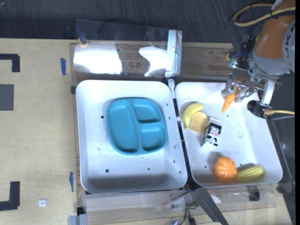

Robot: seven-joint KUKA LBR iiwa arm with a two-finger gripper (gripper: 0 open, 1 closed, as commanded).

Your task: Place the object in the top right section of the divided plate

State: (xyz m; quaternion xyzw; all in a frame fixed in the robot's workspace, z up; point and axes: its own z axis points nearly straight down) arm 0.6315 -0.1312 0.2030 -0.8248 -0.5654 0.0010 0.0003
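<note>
Two white bins side by side on table (37, 125). Right bin (262, 139): yellow fruit (194, 117) near left wall; small black-and-white card (213, 132) just beside it, tilted; orange fruit (225, 168) near front wall, touching yellow gourd (249, 173) to its right. Clear plastic sheet (126, 55) behind left bin (89, 125). Blue tape marks (63, 65) on table.

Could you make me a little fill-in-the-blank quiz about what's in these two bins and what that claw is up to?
1. The divided plate in the left bin is ____ in colour.
2. The claw holds a small orange ____ between its fingers, over the right bin.
3. The plate has ____ sections.
4. The orange pumpkin lies beside a ____ vegetable.

Missing words: blue; carrot; three; yellow
</note>
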